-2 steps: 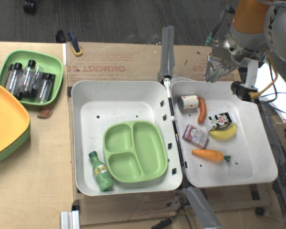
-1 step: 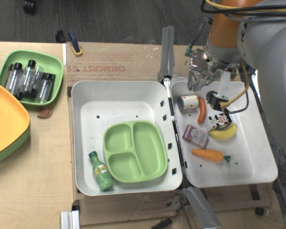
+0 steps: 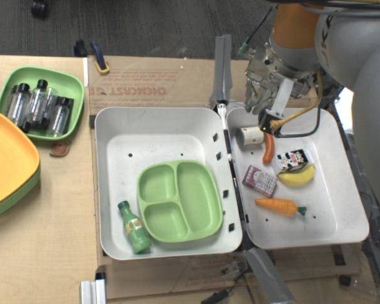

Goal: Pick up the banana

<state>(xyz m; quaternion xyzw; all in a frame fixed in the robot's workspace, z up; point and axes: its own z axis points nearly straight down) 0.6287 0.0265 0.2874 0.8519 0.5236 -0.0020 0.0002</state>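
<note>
Yellow banana point(image 3: 297, 177) touches a black-and-white packet point(image 3: 292, 160), overlap unclear.

**Grey shells, an orange band, a bare-metal gripper**

The arm point(image 3: 361, 43) is clad in smooth, pale grey shells, bulky and rounded, with a soft sheen. The orange band point(image 3: 301, 14) is a glossy ring wrapped around it. Dark cables point(image 3: 329, 2) curve across the side of the orange band away from the gripper point(image 3: 258, 100). Just past the orange band, on the gripper's side, sits a short grey collar point(image 3: 297, 54). Beyond the collar, the gripper is a cluster of dull silver metal parts with hard, angular edges, much slimmer than the shells.
</note>
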